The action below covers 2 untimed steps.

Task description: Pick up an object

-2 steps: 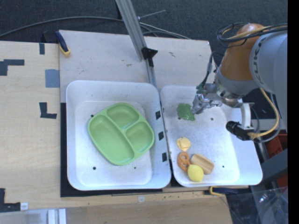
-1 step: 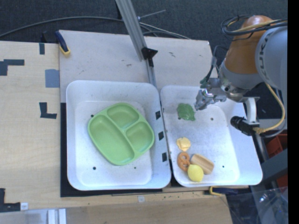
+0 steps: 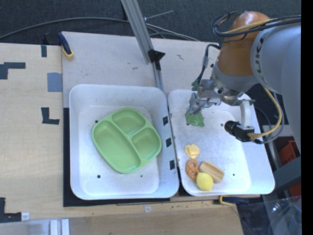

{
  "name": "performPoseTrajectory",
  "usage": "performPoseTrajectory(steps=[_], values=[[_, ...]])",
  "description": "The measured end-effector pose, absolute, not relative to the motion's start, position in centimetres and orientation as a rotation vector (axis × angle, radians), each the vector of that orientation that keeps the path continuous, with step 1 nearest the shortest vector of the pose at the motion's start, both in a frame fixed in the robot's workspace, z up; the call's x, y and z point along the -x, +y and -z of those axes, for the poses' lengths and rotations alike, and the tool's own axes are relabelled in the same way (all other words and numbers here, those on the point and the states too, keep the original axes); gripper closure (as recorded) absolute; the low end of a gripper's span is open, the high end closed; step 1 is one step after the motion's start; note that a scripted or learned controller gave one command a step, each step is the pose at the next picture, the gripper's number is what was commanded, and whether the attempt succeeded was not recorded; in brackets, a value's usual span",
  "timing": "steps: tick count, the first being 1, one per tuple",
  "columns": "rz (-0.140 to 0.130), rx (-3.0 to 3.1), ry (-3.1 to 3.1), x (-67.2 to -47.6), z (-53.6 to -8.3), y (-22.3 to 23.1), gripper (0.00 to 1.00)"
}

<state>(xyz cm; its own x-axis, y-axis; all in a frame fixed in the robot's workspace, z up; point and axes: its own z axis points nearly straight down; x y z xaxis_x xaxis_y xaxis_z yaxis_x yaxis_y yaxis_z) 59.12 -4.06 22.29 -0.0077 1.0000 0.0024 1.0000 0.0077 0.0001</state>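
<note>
Fingers hang right over the green piece at the right bin's far left, and we cannot tell how open they stand, or whether they grip it.

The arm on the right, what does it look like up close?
The arm is bulky and rounded, grey with an orange band. Black cables loop over its top, a yellowish cable curves beside it, and it ends in a small metal gripper.
</note>
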Motion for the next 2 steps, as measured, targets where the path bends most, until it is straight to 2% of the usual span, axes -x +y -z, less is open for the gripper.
performPoseTrajectory(steps=[2], values=[[-0.002,2.211,-2.228,-58.9,-21.6,6.7,1.0]])
